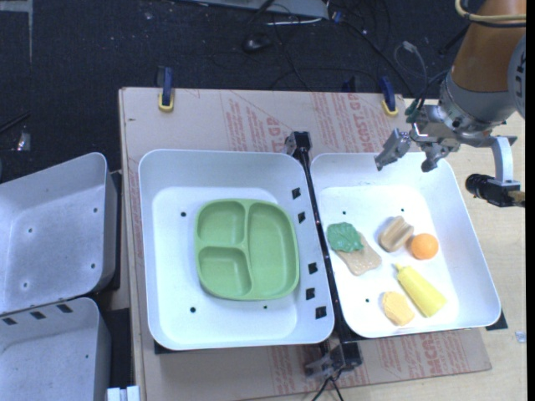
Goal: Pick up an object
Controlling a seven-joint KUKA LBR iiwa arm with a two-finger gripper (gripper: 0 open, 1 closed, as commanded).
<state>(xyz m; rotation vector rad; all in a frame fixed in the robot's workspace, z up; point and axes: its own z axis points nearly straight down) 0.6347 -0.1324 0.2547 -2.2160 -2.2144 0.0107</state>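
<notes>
From my remote station I am looking down at a slant on a bench that carries two shallow white bins side by side. The left bin [159,224] holds a light green divided plate [247,250] with three compartments, lying flat near the middle.

The right bin [456,199] holds the things I could pick. Nearest the divider between the bins is a flat tan slice like toast [361,260] with a green leafy piece [343,237] resting on its upper left part. To its right lies a small tan bread roll [394,234], and just beside that, towards the right wall, a round orange fruit [425,246]. Lower in the bin a long yellow piece, perhaps corn or a banana [421,291], lies at a slant, with a small pale yellow lump [398,308] just beside it on the left.

The arm [493,48] comes in from the upper right. Its gripper [411,154] hangs over the far rim of the right bin, well apart from all the items. The two fingers are spread apart and nothing is between them.

At the left edge sit two more white trays [50,224], off the bench.
</notes>
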